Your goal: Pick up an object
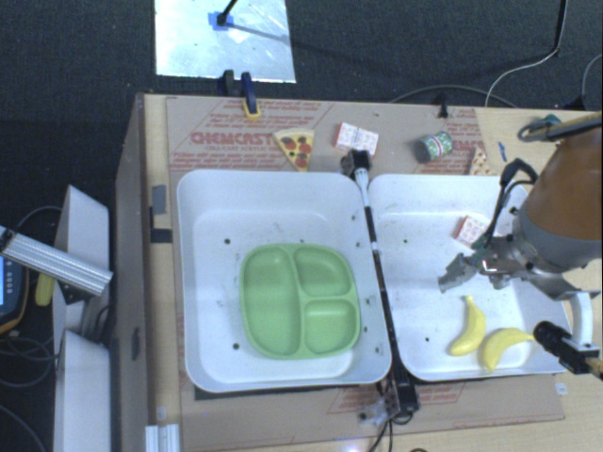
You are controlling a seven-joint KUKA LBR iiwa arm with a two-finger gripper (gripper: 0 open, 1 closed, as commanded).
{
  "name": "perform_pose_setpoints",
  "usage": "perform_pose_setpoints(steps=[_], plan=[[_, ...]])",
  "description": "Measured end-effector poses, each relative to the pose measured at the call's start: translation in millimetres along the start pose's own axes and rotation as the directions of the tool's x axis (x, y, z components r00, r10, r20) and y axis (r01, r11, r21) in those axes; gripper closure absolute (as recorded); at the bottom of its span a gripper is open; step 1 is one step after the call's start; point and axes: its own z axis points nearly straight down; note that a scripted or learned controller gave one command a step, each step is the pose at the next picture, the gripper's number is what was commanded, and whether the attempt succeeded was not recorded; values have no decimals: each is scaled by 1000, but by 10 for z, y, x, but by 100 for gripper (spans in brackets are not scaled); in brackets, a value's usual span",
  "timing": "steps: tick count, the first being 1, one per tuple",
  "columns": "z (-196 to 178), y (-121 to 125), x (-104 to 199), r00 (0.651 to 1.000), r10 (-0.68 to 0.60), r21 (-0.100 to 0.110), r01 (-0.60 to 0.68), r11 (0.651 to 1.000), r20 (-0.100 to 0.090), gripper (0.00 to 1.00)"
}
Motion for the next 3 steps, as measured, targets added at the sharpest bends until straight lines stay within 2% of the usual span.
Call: perform_pose_setpoints(steps=[1,2,3], plan=[[311,-14,-381,1000,2,3,-2,1000,1,0],[857,-22,-739,1000,3,4,-3,1000,1,0],[885,-14,-353,1000,1,4,-1,1000,-1,0]])
